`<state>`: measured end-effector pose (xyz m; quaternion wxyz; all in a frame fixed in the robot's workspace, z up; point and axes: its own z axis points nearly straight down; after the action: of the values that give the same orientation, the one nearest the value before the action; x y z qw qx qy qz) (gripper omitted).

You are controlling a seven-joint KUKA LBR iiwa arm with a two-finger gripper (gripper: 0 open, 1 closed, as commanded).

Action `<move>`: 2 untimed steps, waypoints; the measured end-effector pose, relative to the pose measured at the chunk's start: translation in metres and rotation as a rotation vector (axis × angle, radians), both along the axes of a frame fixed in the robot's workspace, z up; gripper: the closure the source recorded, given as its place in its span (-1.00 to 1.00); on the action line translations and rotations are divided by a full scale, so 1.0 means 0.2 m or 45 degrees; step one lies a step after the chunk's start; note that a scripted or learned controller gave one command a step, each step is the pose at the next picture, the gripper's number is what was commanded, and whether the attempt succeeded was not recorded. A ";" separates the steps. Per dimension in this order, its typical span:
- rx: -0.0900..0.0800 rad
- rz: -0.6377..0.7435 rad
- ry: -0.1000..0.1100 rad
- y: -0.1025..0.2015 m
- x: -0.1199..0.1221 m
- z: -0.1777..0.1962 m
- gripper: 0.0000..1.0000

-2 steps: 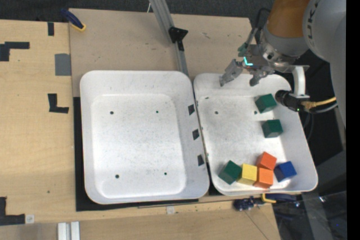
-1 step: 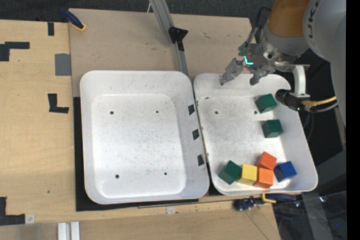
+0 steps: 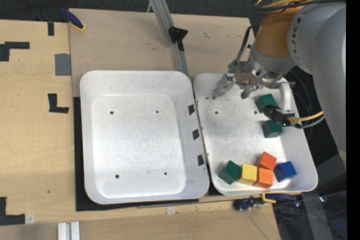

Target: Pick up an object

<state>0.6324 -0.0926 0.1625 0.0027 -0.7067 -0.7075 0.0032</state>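
From my seat, I judge the job has barely begun: nothing is lifted yet. The hand (image 3: pixel 232 89) hangs over the upper part of the right bin (image 3: pixel 225 126), its two fingers spread apart, one slanting down toward the bin's left wall, the other nearer the wrist. I see nothing between those fingers, so I count the hand as open and empty.

The things I could pick all lie in that same right bin. Two dark green blocks sit by the far right wall: the upper green block (image 3: pixel 265 102) just beside the wrist's fittings, the lower green block (image 3: pixel 272 129) a little below it. Along the bottom edge there is a cluster: a green cube (image 3: pixel 229 172), a yellow cube (image 3: pixel 248 172) touching it, an orange cube (image 3: pixel 264 177) next to that, a second orange cube (image 3: pixel 268 160) just above, and a blue cube (image 3: pixel 286 170) at the end. The left bin (image 3: pixel 90 87) holds nothing that I can make out.

The hand is nearest the upper green block but not over it; the cluster is well apart from it. What is left, as I read it, is everything that matters: line the fingers up over one block, come down, close, and lift it clear. The packed cluster looks harder to grip cleanly than the two separate green ones.
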 end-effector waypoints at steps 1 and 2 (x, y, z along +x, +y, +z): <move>0.000 0.000 -0.002 -0.01 0.00 -0.22 -1.00; -0.001 0.001 -0.003 -0.01 -0.01 -0.36 -1.00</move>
<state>0.6302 -0.0938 0.0896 0.0015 -0.7065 -0.7078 0.0024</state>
